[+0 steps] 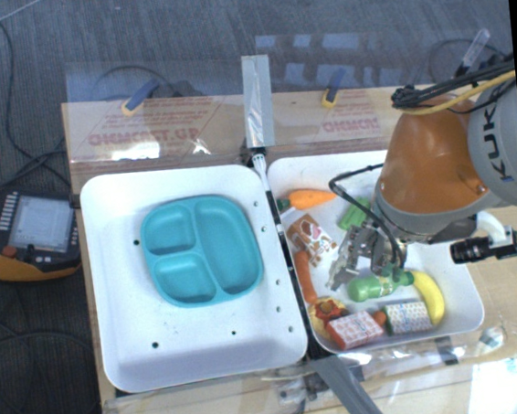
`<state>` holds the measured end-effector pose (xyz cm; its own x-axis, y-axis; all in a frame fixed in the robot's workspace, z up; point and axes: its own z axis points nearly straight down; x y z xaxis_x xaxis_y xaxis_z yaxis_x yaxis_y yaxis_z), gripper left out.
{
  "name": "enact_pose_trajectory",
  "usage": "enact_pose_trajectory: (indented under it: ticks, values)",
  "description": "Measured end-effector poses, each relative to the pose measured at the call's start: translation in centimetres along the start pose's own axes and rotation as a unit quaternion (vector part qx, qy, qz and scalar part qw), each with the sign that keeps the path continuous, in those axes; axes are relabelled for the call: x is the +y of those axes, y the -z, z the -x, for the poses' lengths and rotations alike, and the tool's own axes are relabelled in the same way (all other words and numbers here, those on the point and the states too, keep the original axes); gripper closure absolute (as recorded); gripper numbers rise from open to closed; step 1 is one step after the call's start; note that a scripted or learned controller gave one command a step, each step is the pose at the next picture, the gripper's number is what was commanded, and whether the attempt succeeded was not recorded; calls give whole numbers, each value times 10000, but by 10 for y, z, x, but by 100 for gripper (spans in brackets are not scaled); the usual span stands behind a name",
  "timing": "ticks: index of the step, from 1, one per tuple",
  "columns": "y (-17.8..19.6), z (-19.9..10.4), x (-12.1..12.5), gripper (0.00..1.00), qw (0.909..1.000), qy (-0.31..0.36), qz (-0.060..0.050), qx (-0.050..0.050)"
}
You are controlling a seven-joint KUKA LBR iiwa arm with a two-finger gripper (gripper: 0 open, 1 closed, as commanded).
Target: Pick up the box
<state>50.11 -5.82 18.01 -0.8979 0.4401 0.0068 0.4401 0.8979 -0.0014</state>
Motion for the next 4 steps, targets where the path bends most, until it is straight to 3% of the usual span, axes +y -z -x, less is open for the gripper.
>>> enact_pose_trajectory:
  ticks: [3,4]
  values:
    - [16,0,4,100,9999,-5,1,100]
    - [102,-13,-11,100,9996,266,6,-15]
